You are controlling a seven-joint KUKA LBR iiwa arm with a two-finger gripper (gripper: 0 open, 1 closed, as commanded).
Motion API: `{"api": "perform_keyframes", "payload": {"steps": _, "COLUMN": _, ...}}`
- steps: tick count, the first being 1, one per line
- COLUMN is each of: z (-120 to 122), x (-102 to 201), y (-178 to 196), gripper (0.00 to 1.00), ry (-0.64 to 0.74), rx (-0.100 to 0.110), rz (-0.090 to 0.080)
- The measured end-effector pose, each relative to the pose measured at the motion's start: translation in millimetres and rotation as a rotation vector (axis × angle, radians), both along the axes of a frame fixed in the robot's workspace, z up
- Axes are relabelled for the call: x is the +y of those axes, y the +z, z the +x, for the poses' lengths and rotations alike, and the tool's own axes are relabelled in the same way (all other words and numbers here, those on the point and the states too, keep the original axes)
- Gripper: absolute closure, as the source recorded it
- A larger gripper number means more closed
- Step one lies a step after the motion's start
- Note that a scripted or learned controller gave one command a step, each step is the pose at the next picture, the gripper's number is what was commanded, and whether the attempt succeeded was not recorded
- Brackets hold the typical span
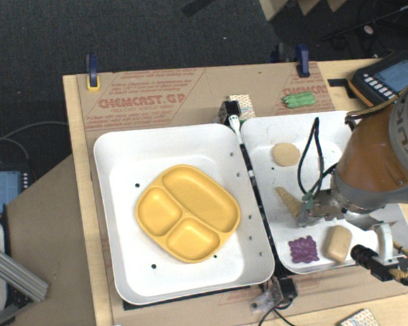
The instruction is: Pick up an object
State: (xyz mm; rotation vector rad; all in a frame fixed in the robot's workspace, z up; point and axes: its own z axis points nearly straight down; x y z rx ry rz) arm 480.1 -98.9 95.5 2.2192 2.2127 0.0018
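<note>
In the right bin (266,189) lie a round tan cookie-like disc (285,154), a tan cone-shaped piece (288,199), a purple bunch of grapes (304,249) and a beige bread-like block (338,243). My gripper (308,212) is low in this bin, just right of the cone piece and above the grapes. The bulky grey and orange wrist covers the bin's right half. The left bin (119,202) holds a yellow tray (187,212) with three compartments.
A small green object (299,101) lies on the brown board behind the right bin. Blue clamps (93,74) hold the board's back edge. A device with a screen (385,79) sits at the far right.
</note>
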Motion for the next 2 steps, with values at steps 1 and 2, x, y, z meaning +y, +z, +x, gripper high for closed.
{"api": "perform_keyframes", "payload": {"steps": 1, "z": -0.2, "x": 0.1, "y": -0.6, "gripper": 0.00, "ry": 0.000, "rx": 0.001, "rz": 0.000}}
{"api": "perform_keyframes", "payload": {"steps": 2, "z": 45.3, "x": -5.6, "y": -11.4, "gripper": 0.00, "ry": 0.004, "rx": 0.002, "rz": 0.003}}
